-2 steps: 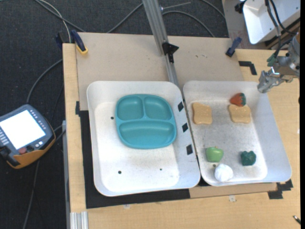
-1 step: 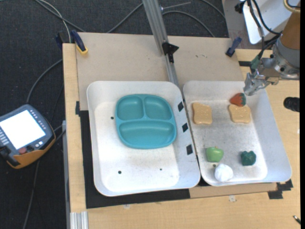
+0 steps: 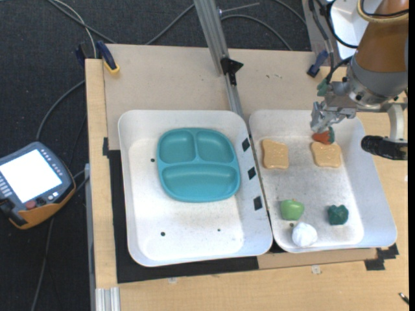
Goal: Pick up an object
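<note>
Two shallow white bins sit side by side: the left bin [image 3: 139, 238] and the right bin [image 3: 379, 206]. One teal divided plate [image 3: 196, 164] with three compartments lies in the left one. The right one contains two tan bread slices [image 3: 275, 154] [image 3: 326, 155], one green pepper-like toy [image 3: 292, 208], one dark green piece [image 3: 336, 214], one white object [image 3: 303, 234] and one small red item [image 3: 322, 136].

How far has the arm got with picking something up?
Nothing looks lifted clear yet. The gripper is down in the right bin, right at a small red object beside a tan bread-like piece; whether it actually grips it can't be told. Left to do: secure a hold and raise it. The other items and the blue tray lie untouched.
</note>
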`<action>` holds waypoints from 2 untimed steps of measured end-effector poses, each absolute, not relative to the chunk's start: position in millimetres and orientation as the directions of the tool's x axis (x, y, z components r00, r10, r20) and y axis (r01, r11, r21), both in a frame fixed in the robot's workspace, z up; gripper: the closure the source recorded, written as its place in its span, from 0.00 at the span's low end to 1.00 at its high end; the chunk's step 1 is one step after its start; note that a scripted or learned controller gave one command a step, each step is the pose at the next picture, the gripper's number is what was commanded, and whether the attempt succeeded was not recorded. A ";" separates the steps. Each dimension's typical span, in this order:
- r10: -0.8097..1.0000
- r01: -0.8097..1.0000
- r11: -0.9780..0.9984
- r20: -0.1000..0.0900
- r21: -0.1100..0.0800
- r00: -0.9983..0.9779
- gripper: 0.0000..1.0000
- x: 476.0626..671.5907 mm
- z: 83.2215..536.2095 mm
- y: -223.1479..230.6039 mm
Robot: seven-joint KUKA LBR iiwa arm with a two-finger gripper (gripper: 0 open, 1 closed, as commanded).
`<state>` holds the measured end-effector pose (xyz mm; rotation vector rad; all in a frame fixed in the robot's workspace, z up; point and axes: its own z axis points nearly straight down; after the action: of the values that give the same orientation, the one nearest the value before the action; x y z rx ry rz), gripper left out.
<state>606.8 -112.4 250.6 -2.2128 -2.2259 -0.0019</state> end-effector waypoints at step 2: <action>1.000 1.000 0.005 0.003 -0.004 -0.005 1.00 562.1 246.3 -17.6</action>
<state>562.1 -17.6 246.3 -2.2125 -2.2240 0.0015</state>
